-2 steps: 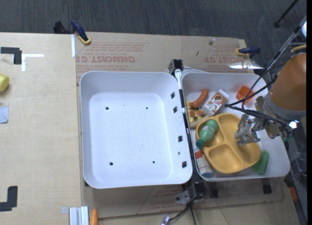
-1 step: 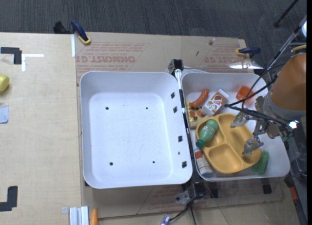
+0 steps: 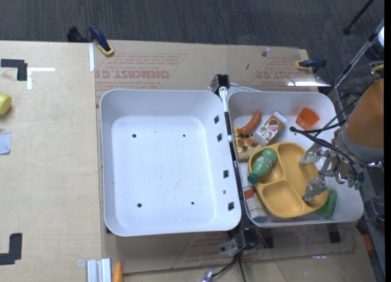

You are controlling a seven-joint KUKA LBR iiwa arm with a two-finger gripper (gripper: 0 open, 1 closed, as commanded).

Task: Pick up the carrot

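Observation:
The carrot (image 3: 249,123), a slim orange-red piece, lies in the right bin (image 3: 278,96) near its far left corner, beside a pizza slice (image 3: 244,145) and a small white carton (image 3: 269,129). My gripper (image 3: 314,173) hangs over the right side of the yellow divided plate (image 3: 282,190), well to the right of the carrot and nearer the front. Its fingers (image 3: 315,190) stand open with nothing between them.
A green bottle (image 3: 263,163) lies on the plate's left part. An orange block (image 3: 307,118) sits at the bin's far right, a green item (image 3: 330,204) by the plate's right rim, and a small bottle (image 3: 252,204) at the front left. The left bin (image 3: 110,171) adjoins.

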